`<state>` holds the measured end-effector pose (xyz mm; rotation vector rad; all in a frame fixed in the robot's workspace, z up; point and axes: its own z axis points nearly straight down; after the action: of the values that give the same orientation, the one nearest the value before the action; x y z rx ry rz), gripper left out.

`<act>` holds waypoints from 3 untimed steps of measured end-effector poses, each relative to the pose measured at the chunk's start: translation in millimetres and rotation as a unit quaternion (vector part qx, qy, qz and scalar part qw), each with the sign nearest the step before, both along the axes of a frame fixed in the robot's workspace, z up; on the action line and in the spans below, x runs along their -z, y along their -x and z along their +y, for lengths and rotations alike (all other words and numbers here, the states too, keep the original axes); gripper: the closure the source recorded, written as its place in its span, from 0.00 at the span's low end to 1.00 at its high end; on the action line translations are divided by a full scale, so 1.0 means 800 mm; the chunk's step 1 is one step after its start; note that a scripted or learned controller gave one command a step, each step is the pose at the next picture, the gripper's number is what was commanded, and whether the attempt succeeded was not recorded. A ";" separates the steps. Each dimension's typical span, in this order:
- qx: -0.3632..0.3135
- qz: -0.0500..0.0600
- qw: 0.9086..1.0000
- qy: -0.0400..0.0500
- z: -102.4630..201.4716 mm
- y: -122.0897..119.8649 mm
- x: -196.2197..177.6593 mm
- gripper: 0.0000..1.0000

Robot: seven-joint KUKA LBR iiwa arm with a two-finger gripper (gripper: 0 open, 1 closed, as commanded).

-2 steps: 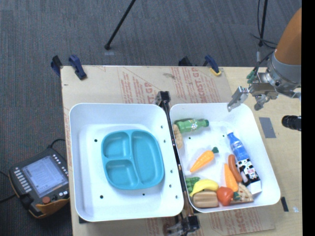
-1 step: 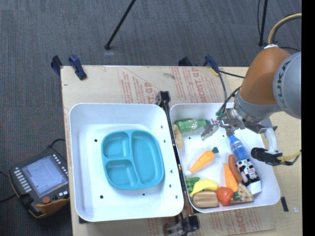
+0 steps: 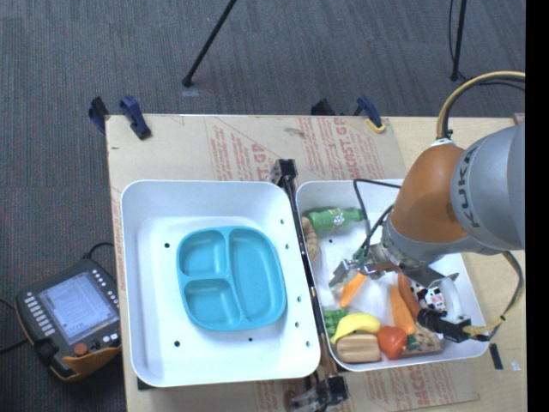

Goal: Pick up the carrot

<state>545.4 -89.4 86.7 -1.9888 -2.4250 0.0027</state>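
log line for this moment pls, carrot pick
phase: at grasp | tool: low in right bin, at top of carrot | lift: not yet | blue tray: left bin

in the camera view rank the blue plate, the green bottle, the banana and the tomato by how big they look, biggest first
1. blue plate
2. green bottle
3. banana
4. tomato

The bottle and banana look close in size, so their order is unsure.

One fixed camera looks down (at a slant) on both bins (image 3: 137, 230).
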 end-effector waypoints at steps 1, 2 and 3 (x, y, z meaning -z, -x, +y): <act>-0.176 -0.002 0.984 0.000 -0.004 0.037 -0.001 0.00; -0.176 -0.002 0.984 0.000 -0.004 0.037 -0.001 0.00; -0.087 -0.002 0.996 0.000 0.003 -0.032 -0.001 0.00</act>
<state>570.7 -86.8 87.6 -1.7722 -2.5916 0.0002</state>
